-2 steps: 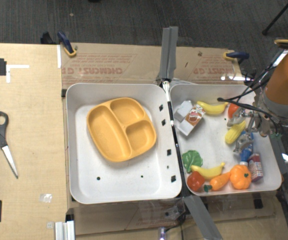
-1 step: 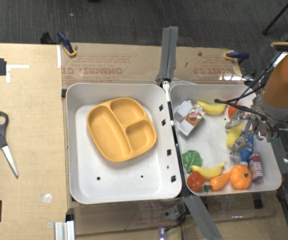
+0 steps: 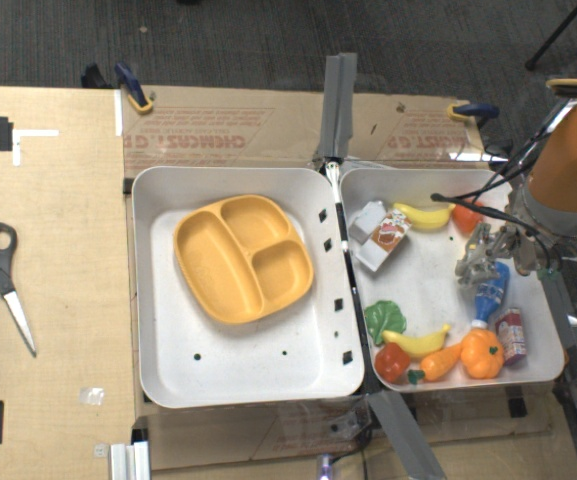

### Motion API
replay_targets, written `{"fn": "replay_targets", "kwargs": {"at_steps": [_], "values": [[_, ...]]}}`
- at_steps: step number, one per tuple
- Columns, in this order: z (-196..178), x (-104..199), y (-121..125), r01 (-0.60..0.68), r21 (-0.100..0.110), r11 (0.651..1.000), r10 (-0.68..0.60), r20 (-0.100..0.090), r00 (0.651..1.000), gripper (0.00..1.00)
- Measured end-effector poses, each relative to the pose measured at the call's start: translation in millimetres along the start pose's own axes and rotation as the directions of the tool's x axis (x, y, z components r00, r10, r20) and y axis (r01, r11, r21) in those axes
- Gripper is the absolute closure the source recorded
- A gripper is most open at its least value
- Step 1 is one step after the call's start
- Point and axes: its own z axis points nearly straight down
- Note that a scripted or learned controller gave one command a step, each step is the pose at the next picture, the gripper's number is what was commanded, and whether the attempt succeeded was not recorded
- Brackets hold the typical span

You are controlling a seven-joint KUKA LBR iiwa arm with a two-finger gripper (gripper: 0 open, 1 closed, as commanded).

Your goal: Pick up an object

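The gripper (image 3: 476,253) stood low in the right bin (image 3: 423,286), at its right side, directly above the blue bottle (image 3: 489,294), which lay on the bin floor with its white cap toward the near wall. Whether the claw was released or clenched could not be told; the metal parts merged with the bottle's upper end.

The blue bottle was judged the nearest candidate for the pick. It appeared to be a small, light, rigid plastic item with a smooth, likely slippery wall. A hold across the middle of its body, square to its long axis, was judged soundest; a hold near the cap risked a tilt or slip.

A dark red can (image 3: 512,333) lay just beside the bottle, and an orange toy fruit (image 3: 481,354) sat near the cap, leaving little room for fingers on that side. The banana (image 3: 423,216) and carton (image 3: 380,236) lay well apart to the left. The left bin held a yellow divided plate (image 3: 244,258).
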Motion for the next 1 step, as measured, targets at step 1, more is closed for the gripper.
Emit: {"fn": "replay_targets", "kwargs": {"at_steps": [1], "values": [[0.0,-0.1,0.1,0.000,0.000,1.000,0.000,0.000,1.000,0.00]]}}
